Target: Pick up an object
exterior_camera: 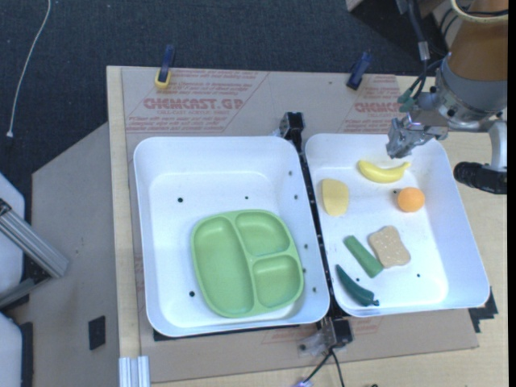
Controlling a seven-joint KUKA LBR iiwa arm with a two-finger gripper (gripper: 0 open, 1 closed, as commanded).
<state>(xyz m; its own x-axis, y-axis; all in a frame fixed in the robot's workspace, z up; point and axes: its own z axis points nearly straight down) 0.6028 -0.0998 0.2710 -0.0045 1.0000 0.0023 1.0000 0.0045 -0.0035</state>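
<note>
The green divided plate (246,260) is lying in the left bin (153,216), likely as a drop spot. The right bin (459,240) is keeping the food toys within reach. The gripper (401,145) is hovering just above the banana (382,171); I cannot tell its grip state.

Red print reading "CHEMCAST GP" on the tan, paper-covered flat board (242,95) behind the left white shallow plastic bin (153,216), repeated in part behind the right bin; smaller lines beneath are illegible.
</note>
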